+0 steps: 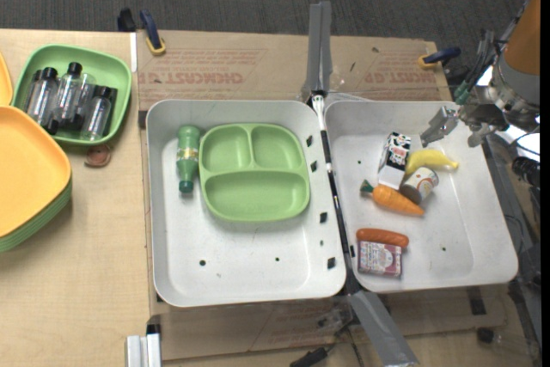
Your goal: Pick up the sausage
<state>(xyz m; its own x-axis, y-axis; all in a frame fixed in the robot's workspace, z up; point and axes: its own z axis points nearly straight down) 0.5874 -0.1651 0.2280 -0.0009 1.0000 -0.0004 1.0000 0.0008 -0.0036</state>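
Camera view has the sausage (382, 236) lying near the front of the right bin (464, 258), touching the pink packet (380, 259) just nearer. The gripper (459, 123) hangs over the bin's far right corner, fingers seemingly spread with nothing between them, well apart from it.

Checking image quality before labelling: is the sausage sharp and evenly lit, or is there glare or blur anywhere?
Camera view: the sausage is fairly sharp and evenly lit; soft shadows lie under the bin items; a bright glare spot sits at the right edge near the hand, which looks slightly soft.
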